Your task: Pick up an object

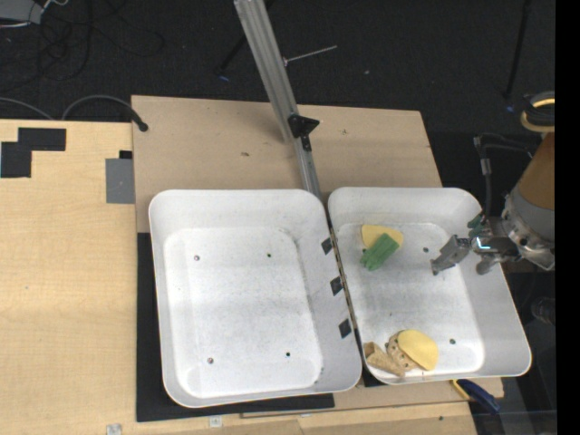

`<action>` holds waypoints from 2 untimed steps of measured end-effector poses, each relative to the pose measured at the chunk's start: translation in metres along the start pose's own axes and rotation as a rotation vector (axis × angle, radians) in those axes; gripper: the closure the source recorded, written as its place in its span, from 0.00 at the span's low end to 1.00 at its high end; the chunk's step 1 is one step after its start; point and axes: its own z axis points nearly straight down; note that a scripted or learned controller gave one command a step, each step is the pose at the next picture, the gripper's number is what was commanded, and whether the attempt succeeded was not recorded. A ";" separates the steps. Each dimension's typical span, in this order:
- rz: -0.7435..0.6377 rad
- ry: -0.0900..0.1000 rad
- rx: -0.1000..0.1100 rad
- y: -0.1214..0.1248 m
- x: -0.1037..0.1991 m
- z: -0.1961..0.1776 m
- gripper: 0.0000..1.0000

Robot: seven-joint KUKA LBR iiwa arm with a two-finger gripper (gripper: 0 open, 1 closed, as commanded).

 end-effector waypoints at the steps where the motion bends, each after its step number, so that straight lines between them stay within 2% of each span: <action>1: 0.001 -0.001 -0.005 0.001 0.000 -0.003 0.00; 2: 0.001 0.000 0.001 -0.001 -0.005 0.061 0.00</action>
